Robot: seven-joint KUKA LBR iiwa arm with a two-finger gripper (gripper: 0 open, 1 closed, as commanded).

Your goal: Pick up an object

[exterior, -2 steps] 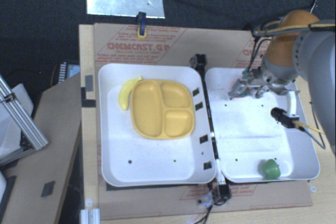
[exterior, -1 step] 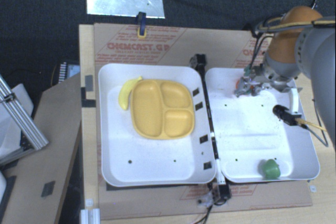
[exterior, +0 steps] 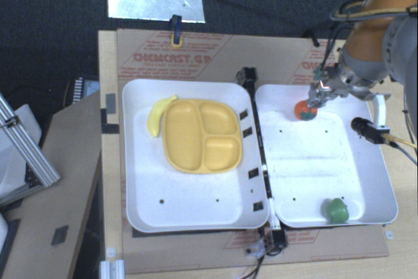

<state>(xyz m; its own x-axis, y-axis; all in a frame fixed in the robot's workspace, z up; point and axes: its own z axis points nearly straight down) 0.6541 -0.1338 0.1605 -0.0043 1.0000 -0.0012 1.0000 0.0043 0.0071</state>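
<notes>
- Orange object (exterior: 304, 111) sits at the right bin's (exterior: 366, 206) far edge, directly under the gripper (exterior: 318, 98); grip state unclear.
- Cardboard (exterior: 196, 52) beneath reads "CHEMCAST GP".
- Green object (exterior: 337, 210) lies near corner.

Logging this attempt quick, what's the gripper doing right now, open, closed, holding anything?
Gripper: down at the orange object near the far edge of the right bin; whether it is open, closed or holding it cannot be told.
</notes>
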